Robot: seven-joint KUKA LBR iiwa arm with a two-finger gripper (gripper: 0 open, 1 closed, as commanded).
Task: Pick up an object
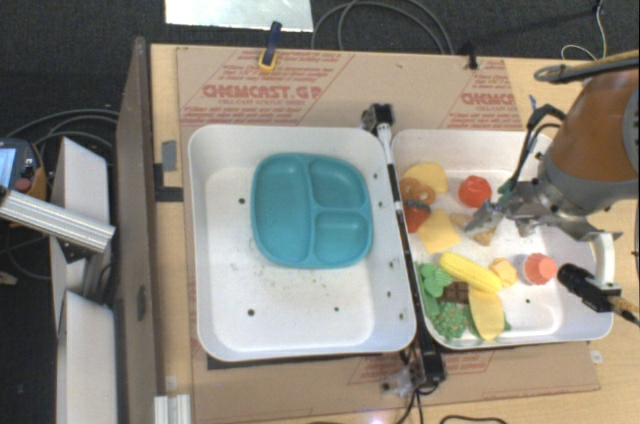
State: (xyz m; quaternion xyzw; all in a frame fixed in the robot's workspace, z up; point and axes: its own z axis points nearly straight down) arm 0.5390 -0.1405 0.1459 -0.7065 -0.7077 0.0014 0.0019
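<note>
Toys (470, 270) all lying in right bin (565, 317), none lifted; gripper (484, 220) low beside yellow block (438, 230), grip state impossible to tell; grasp and lift left.

A robotics lab: two white bins (300, 332) sit on a cardboard-covered bench (300, 82), with loose cables (390, 12) on dark carpet behind the bench and aluminium rails (60, 222) left of it.
</note>
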